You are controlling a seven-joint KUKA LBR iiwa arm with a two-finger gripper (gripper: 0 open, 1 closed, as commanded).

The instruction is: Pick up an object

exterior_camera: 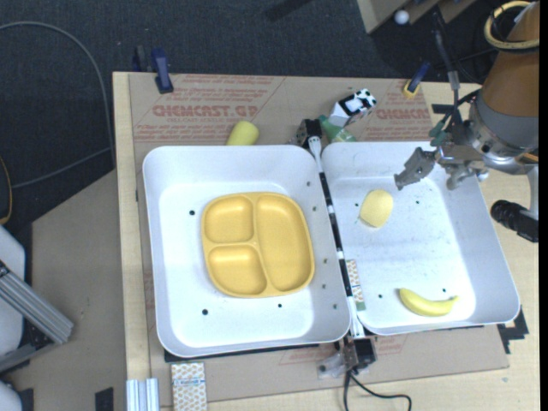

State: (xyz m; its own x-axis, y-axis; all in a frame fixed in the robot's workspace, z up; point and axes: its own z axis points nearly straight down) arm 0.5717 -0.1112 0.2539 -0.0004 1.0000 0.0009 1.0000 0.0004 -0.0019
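The bench point(128, 229) bears two white bins point(171, 255) point(479, 255) and a yellow cup point(243, 133).

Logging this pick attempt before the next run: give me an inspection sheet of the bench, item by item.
Surface: bench bears two white bins, left bin and right bin, side by side.
Job's things: pale yellow lump and banana in right bin; divided yellow plate in left bin.
Clutter: yellow item and black-and-white item on bench behind bins.
Grippers: claw over right bin's far side, near the lump; nothing seen in it.
Cables: grey cable on floor, left.
Surroundings: dark carpet.
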